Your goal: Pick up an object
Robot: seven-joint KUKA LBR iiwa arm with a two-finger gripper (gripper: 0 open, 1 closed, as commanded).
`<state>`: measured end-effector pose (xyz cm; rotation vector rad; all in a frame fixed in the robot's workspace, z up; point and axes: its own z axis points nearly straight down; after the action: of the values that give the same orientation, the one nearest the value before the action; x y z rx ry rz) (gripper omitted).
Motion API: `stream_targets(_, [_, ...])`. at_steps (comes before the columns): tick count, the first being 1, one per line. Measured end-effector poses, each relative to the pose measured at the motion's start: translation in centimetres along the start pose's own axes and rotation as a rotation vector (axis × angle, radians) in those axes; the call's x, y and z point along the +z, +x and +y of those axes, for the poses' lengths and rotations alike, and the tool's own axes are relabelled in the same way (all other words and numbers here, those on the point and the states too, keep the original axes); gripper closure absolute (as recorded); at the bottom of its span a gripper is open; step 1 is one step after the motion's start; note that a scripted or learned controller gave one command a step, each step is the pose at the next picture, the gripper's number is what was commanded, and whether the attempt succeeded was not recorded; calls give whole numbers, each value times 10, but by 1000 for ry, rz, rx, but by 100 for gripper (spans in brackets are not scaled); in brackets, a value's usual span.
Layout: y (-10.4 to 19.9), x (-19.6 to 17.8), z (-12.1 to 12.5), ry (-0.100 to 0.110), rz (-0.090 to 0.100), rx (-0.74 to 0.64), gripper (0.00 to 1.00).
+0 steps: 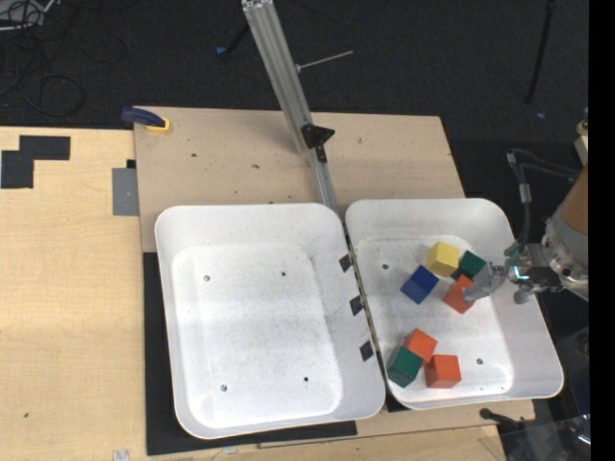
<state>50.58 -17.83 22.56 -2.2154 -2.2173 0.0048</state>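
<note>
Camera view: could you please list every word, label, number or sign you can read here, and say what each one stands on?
None can be read.
The blocks, such as the yellow block and the blue block, show plain faces.
The white bins carry no print, only small dark dots.
The black patches on the bench are plain shapes, not letters.

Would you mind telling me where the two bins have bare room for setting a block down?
The left bin is bare floor from wall to wall. In the right bin, free patches lie along the back wall and the near right corner. It is crowded around the yellow block beside the gripper.
</note>
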Motion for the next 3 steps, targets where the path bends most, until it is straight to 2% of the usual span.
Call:
stream_targets(1, [-1,-2,1,-5,-1,3,0])
stream_targets(3, [-5,125,-4,2,1,2,0])
